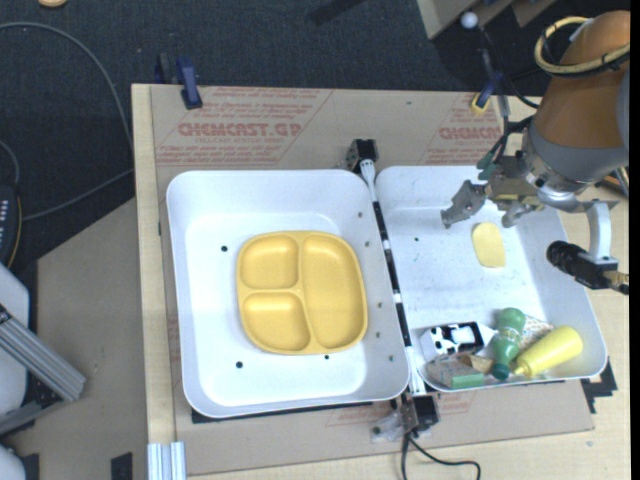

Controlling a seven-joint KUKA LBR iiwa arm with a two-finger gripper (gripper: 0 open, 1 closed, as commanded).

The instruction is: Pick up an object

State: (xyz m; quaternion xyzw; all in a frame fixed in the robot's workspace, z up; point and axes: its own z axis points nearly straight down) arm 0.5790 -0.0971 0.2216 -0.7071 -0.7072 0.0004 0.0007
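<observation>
A: Where is the gripper (487,208)?

B: Over the upper part of the right bin (420,183), hanging from the grey arm (585,98) with its orange band. Its two fingers (462,206) are spread apart, with nothing between them.

A: And the nearest object?

B: A pale yellow soft-looking block (489,245) lies on the bin floor just below the fingers, apart from them.

A: Anything else in that bin?

B: A cluster sits in the lower corner: a yellow bottle-shaped toy (548,352), a green piece (509,325) beside it, and a small black-and-white item (455,338) to their left.

A: The left bin (200,298)?

B: It holds a yellow divided plate (300,292) with three compartments, lying flat in the middle. Both bins rest on a brown tabletop (300,118).
</observation>
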